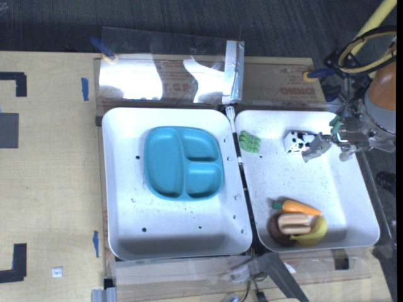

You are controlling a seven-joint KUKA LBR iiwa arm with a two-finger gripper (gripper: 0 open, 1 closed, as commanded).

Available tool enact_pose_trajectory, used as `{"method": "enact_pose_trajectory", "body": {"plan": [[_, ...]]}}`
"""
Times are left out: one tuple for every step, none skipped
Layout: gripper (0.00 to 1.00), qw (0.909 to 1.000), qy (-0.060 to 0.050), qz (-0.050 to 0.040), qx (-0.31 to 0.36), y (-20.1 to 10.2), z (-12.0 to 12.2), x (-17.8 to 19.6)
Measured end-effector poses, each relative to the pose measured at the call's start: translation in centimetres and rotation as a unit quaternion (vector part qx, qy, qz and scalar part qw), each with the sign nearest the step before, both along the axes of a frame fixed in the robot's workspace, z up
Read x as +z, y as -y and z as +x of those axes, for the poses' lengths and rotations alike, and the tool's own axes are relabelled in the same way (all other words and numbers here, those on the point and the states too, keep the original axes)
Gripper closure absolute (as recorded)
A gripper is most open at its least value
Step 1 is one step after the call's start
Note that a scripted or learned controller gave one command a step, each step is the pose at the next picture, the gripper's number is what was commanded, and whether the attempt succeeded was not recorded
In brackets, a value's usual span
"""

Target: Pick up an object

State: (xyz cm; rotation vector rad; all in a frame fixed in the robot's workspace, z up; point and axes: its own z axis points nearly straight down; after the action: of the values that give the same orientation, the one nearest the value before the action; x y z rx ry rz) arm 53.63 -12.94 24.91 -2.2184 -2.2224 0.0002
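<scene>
Gripper (313,148) hovers at the right bin's (359,187) upper edge, its state impossible to tell, with the black-and-white cow toy (296,141) just left of it.

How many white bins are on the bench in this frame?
2. The left bin holds a blue divided plate; the right bin sits beside it, holding small toy items, with the gripper over its far side.

Glossy white plastic bins (119,187) hold a smooth blue plastic tray (182,162); the bench (44,187) looks like matt wood.
</scene>
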Motion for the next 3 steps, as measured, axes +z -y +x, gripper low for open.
{"method": "enact_pose_trajectory", "body": {"plan": [[0.00,0.9965,-0.001,-0.0005,-0.084,1.0,9.2,-5.9],[0.00,0.9865,0.007,-0.0007,-0.163,-2.5,13.4,-12.4],[0.00,0.9977,0.003,-0.0024,0.068,6.2,11.7,-11.1]]}}
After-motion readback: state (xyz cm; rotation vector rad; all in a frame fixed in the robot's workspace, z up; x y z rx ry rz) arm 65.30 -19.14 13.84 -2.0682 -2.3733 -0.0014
